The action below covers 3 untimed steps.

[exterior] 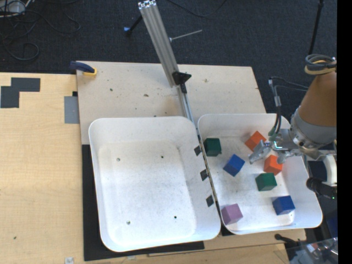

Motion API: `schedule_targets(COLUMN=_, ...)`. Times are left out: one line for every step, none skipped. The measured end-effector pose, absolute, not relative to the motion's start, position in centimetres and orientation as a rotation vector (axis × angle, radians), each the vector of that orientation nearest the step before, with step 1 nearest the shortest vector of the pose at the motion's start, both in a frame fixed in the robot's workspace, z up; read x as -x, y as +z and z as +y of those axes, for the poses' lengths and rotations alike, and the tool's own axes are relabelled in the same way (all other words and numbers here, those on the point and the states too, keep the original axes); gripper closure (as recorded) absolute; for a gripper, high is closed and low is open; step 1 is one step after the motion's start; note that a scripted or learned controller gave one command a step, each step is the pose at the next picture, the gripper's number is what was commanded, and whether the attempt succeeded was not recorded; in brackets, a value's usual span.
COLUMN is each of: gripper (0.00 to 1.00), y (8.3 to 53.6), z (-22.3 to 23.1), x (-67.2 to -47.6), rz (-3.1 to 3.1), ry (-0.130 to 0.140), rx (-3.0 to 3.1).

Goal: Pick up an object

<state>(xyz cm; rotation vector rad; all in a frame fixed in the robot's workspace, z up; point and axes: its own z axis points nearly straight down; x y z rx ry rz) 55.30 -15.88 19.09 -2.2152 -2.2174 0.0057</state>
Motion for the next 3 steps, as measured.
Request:
schedule_targets(gripper=0.00, y=19.3, z=-16.0, x=-55.4, rz=-2.218, ry=0.002, rx=2.220)
schedule_targets(gripper=0.00, y=14.3, z=-16.5, x=-54.4, rz=-2.214, ry=0.007, rx=2.217)
schedule_targets(gripper=0.00, y=11.7, z=-16.6, x=-54.8, rz=-2.228, ry=-0.008, rx=2.229)
